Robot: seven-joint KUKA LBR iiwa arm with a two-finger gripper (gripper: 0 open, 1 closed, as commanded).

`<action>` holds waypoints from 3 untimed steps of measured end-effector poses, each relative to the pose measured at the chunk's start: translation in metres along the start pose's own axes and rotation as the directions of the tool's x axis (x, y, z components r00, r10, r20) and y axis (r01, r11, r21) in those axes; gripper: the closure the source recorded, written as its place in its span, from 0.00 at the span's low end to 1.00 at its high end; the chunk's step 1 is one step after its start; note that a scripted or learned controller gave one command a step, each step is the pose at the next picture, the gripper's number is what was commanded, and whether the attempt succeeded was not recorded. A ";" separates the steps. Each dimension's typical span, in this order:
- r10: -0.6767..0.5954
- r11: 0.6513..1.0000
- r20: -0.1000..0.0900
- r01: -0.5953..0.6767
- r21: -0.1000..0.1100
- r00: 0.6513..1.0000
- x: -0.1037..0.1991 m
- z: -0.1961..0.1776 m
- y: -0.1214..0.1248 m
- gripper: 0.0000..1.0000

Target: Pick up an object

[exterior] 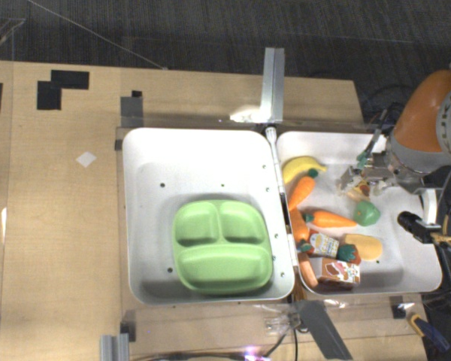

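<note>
While the grey arm (428,126) reaches in from the right with its orange band showing, the claw (364,177) hangs low over the back part of the right bin (406,277), and I cannot tell whether it is spread or pressed together. A small green toy (367,213) lies just in front of the claw, and something pale sits right under it, too small to make out. The nearest long piece is an orange carrot (332,219), just left of the green toy and forward-left of the claw; its long axis runs across the bin, green top to the left and tip to the right. A second carrot (301,192) slants up toward a yellow banana (299,167) near the divider. A small juice carton (338,271) lies at the front. In the left bin (158,164) on the counter (52,224) rests a green divided plate (222,245).
</note>
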State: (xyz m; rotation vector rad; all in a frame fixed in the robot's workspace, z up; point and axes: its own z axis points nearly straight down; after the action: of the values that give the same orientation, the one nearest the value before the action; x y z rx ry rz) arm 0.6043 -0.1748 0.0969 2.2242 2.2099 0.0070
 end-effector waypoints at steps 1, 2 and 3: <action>0.010 1.000 0.002 -0.010 -0.008 1.000 0.013 0.006 -0.031 0.00; -0.028 1.000 0.002 0.028 -0.011 1.000 0.007 0.005 -0.063 0.00; -0.247 0.969 0.012 0.247 -0.017 0.969 0.038 0.003 -0.093 0.00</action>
State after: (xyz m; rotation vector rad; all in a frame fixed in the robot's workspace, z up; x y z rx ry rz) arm 0.5117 -0.1358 0.0932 1.9195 2.4536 0.0154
